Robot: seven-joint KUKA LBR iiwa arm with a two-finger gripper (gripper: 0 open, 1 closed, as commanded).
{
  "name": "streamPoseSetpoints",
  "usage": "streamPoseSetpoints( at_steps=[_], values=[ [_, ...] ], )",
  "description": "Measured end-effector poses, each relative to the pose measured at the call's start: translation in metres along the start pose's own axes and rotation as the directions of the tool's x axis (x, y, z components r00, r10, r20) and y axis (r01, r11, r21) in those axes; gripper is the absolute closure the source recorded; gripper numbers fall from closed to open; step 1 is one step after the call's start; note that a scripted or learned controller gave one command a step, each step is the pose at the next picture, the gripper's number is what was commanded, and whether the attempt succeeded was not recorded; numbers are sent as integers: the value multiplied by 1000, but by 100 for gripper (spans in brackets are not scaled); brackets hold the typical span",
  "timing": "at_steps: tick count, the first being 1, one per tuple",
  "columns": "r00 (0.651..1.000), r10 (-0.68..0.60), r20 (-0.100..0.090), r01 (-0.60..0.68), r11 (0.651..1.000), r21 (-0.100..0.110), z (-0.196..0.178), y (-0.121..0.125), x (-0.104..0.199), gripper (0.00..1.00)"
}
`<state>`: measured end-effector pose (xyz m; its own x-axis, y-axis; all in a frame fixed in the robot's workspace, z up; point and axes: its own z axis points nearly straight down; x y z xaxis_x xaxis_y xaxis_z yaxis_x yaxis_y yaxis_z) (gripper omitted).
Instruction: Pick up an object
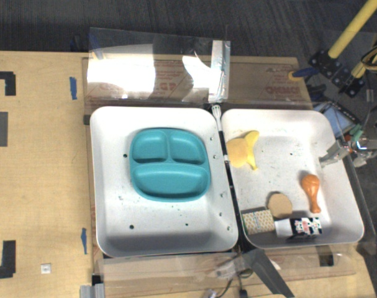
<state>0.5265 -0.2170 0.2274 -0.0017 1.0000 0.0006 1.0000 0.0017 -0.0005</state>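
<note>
The right white bin (281, 124) holds several toys. A yellow banana-shaped piece (243, 149) lies near its left wall. An orange drumstick (311, 190) lies toward the right. Along the front wall sit a round brown cookie (279, 204), a patterned block (258, 221) and a small black-and-white bottle (300, 227) on its side. My gripper (341, 151) pokes in over the bin's right rim, above and to the right of the drumstick, with nothing seen in it.
The left white bin (107, 216) carries a teal divided plate (170, 164). A clear plastic sheet (157, 73) stands behind the bins. A yellow pole and cables (353, 27) crowd the far right corner.
</note>
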Motion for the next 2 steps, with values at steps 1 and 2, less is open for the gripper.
streamPoseSetpoints(
  at_steps=[1,2],
  values=[
    [999,51,-3,-51,999,10,111,-50,42,0],
    [990,142,-7,-142,990,-3,139,-31,20,0]
  ],
)
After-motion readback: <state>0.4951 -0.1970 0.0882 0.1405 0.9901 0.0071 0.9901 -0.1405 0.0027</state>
